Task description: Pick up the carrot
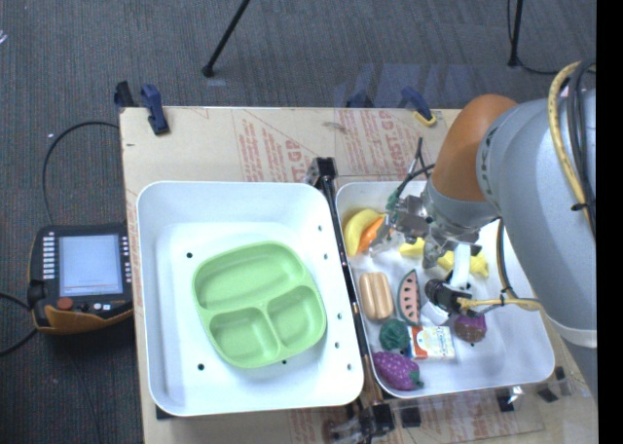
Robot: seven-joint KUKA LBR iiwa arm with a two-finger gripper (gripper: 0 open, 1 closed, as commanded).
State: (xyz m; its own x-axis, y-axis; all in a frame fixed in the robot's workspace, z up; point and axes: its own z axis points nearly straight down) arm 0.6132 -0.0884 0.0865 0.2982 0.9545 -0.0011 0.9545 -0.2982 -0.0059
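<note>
Looks light, stiff and slick, that carrot (374, 232) against the banana (357, 228); best pinched mid-length; gripper (399, 221) state: cannot tell.

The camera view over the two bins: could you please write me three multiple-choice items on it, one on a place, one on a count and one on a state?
1. Where does the carrot lie?
A. In the right bin, against the banana at its far left corner
B. On the green plate
C. On the cardboard in front of the bins

2. How many compartments has the green divided plate?
A. Two
B. Three
C. Five

3. What is the state of the plate's compartments?
A. Each holds a fruit
B. One holds the hot dog
C. All are bare

Answers:
1. A, the orange carrot rests beside the yellow banana inside the right bin, with the gripper close to its right.
2. B, one long section and two smaller ones show.
3. C, plain green shows in all three; the hot dog lies in the right bin.
</note>
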